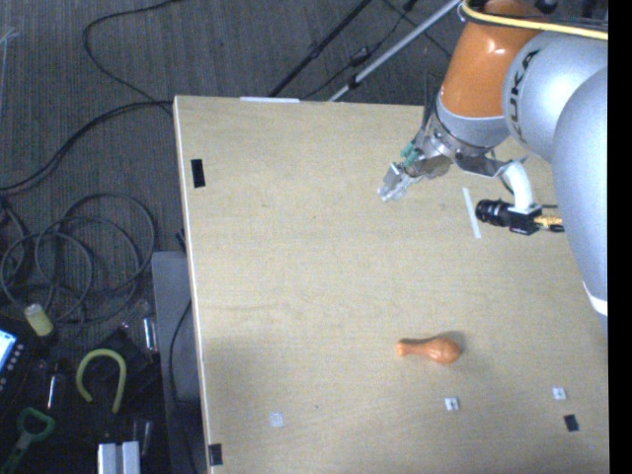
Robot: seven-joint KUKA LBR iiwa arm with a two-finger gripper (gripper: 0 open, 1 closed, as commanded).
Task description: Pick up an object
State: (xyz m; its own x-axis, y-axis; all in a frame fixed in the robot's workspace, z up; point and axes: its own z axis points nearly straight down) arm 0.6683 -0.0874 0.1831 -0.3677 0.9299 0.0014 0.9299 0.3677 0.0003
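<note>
Camera view, looking down at a slant: gripper (395, 184) poised over the far right part of the tan bench top (296, 265), well apart from the orange object (432, 349) lying on its side nearer the front. Released or clenched, impossible to tell at this size.

Shaped like a small drumstick, with a rounded bulb at the right tapering to a thin neck at the left. Probably light, likely smooth plastic or rubber, so apt to roll or slip under a pinch on the fat end. Best taken at the join of neck and bulb, with the grip set crosswise to the long axis. Not likely fragile.

Thin white stick (471, 212) flat on the bench just beside the arm, clear of any straight path to the object. Wide bare surface all round the target. Small flat marker (451, 403) near it toward the front, no obstacle. Left edge of the bench well off, leaving ample room for a plain descent from above.
</note>
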